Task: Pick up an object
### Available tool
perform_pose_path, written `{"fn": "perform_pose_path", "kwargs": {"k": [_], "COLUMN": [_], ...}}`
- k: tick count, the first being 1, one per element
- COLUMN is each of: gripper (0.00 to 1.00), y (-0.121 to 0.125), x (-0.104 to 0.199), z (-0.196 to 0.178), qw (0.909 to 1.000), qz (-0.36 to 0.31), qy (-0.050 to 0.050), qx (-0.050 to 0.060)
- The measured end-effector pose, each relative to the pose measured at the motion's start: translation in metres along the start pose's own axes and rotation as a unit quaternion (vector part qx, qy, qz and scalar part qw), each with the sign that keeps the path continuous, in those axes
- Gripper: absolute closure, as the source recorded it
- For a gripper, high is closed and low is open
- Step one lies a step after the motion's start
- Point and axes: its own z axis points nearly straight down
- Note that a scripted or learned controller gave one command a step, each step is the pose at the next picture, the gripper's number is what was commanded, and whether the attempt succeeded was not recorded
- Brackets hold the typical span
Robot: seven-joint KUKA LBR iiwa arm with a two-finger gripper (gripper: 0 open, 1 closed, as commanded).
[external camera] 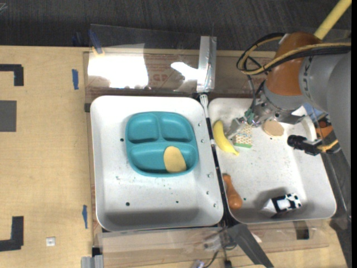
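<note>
On wooden bench [44,166], two white bins [162,205]

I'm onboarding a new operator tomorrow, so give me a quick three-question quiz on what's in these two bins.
1. True or false: the yellow oval piece lies in a compartment of the teal tray.
2. Which bin holds the banana? A) left bin B) right bin C) neither
3. Fill in: the orange carrot-like item lies against the right bin's ____ wall, in the camera view.

Key: 1 true; 2 B; 3 left.
</note>
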Motion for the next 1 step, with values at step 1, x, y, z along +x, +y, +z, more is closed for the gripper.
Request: {"fn": "perform_pose_path", "kwargs": {"k": [1], "gripper": [1.00], "y": [0.0018], "x": [-0.0011], "z": [-0.0125], "qw": [1.0000], "qz": [-0.001], "qy": [-0.002], "qx": [-0.003]}}
